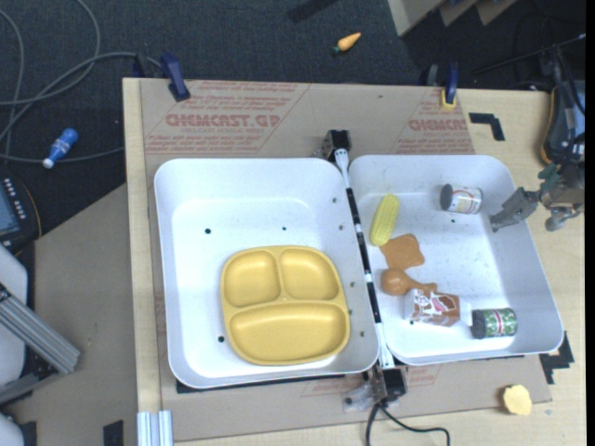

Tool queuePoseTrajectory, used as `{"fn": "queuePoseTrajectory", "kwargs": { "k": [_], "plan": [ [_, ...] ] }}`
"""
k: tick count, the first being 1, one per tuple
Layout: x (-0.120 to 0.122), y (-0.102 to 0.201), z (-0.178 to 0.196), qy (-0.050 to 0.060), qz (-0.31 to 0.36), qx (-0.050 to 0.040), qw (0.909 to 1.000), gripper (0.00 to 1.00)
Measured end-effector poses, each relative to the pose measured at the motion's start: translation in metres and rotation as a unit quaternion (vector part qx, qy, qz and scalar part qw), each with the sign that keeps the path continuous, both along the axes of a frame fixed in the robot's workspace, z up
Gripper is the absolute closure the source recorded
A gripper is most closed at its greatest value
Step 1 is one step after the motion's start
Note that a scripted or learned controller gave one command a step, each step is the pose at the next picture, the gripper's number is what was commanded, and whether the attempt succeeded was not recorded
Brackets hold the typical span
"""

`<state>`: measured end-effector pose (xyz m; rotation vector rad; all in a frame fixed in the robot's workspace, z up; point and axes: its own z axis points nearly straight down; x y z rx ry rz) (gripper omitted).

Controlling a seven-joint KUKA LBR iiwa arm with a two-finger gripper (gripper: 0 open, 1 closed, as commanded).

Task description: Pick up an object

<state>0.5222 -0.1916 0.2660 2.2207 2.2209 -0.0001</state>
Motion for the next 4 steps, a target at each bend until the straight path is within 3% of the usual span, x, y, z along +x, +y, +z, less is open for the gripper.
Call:
{"fn": "queuePoseTrajectory", "kwargs": {
  "k": [1, 2, 3, 4],
  "plan": [
    [0.078, 0.039, -0.071, 0.001, 0.003, 0.0014, 1.0, 0.0],
    [0.05, 0.104, -0.187, 0.004, 0.003, 0.0022, 1.0, 0.0],
    [0.053, 0.1, -0.17, -0.002, 0.0, -0.0002, 1.0, 1.0],
    [-0.014, 0.094, -0.182, 0.004, -0.001, 0.0012, 1.0, 1.0]
  ]
}}
